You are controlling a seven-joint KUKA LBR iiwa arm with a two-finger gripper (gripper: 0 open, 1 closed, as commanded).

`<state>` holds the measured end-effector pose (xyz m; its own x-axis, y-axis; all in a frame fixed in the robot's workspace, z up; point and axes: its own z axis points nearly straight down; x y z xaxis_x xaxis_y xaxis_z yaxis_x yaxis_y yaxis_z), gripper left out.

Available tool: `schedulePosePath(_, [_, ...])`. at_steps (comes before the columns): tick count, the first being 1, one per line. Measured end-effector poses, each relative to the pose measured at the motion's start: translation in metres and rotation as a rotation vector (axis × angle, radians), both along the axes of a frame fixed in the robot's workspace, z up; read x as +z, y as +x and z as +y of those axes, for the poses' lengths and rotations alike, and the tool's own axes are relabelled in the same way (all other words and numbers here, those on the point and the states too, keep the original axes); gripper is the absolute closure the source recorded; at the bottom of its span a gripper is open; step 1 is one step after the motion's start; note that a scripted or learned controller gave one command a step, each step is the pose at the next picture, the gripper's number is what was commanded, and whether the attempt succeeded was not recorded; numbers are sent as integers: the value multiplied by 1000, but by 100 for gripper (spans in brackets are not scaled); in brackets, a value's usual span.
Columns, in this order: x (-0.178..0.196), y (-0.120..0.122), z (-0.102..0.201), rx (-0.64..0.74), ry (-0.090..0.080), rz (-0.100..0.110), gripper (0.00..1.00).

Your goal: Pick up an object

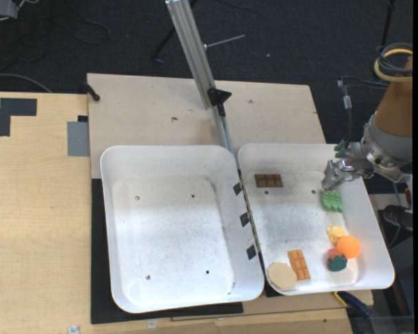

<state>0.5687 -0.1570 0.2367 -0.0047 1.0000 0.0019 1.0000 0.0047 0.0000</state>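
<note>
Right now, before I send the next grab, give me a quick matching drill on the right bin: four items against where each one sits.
Items:
1. brown chocolate bar
2. green toy
3. orange ball
4. beige round piece

Places:
A. near left corner of the right bin
B. just under the gripper, by the right wall
C. far part of the bin, close to the divider side
D. near right corner, beside a yellow piece

Pairs: 1-C, 2-B, 3-D, 4-A

Grey rounded robot arm [389, 139] with broad orange band above the wrist, yellow and black cables looped at its top, small silvery metal tool [332, 177] with greenish accents
</note>
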Motion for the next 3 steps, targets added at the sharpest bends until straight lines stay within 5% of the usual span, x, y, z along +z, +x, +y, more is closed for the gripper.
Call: schedulePosePath(3, [-2, 31, 158, -2, 0, 4, 100])
